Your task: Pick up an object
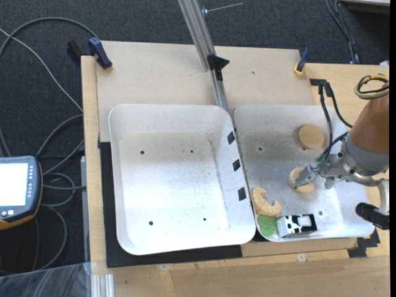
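My gripper (304, 178) reaches in from the right and hangs low over the right bin (272, 125), right on top of a small tan round piece (304, 187). A larger tan wooden disc (310, 136) lies further back in the same bin. Near the front edge sit a tan curved piece (265, 201), a green round object (267, 225) and a black and white block (297, 224). The arm's wrist hides how the gripper stands on the tan piece.
The left bin (170, 178) stands beside the right one, with black clips along the shared wall. A metal pole (198, 30) slants up from the bench's back. Cables run at the right, and a pendant screen (15, 187) lies off the bench to the left.
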Motion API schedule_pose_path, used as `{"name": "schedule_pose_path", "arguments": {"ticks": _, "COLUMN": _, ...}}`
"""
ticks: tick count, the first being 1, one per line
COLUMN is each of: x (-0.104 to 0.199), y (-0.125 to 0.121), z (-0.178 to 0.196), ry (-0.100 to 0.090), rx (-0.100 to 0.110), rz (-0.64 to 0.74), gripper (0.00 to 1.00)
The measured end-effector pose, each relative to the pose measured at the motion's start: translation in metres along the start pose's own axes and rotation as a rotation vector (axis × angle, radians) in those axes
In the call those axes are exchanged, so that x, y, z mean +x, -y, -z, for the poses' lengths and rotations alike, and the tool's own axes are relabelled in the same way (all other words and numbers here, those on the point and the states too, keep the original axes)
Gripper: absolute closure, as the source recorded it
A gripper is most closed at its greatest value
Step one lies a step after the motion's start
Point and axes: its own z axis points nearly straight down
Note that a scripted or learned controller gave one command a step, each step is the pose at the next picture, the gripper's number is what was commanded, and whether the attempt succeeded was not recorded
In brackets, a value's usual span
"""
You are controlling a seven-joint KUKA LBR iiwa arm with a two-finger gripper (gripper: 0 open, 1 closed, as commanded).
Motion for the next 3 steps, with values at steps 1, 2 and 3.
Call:
{"name": "schedule_pose_path", "arguments": {"ticks": 1, "x": -0.001, "y": -0.002, "z": 0.014, "ry": 0.002, "rx": -0.008, "rz": 0.0, "gripper": 1.0}}
{"name": "schedule_pose_path", "arguments": {"ticks": 2, "x": 0.007, "y": 0.003, "z": 0.066, "ry": 0.005, "rx": -0.013, "rz": 0.001, "gripper": 1.0}}
{"name": "schedule_pose_path", "arguments": {"ticks": 3, "x": 0.007, "y": 0.002, "z": 0.099, "ry": 0.005, "rx": -0.012, "rz": 0.001, "gripper": 1.0}}
